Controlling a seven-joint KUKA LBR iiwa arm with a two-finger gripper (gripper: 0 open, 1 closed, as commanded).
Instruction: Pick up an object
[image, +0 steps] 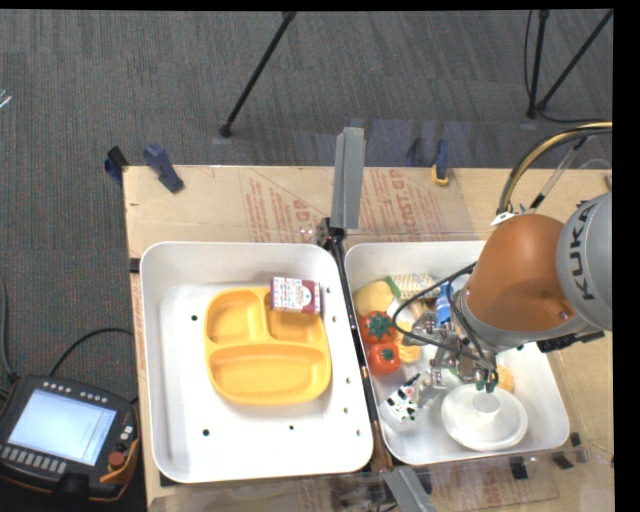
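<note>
The arm is down low over the right bin (556, 395), and its end effector (452, 372) sits in the thick of the clutter. From where I'm standing I honestly can't tell if it's spread or pinching anything, too much wiring and metal in the way.

Nothing looks lifted yet. The pickable stuff is all crammed together: 2 red-orange pepper-looking toys (380, 342), a little black-and-white cow figure (403, 403) and a white bowl (485, 418) touching or just beside each other.

That's the risk I see. It could close on 2 things at once, or clip the bowl rim and shove it, or nudge the cow away.

Left bin (160, 300) has a yellow divided tray (268, 358) with a small carton (294, 294) on it, well apart from all this.
</note>
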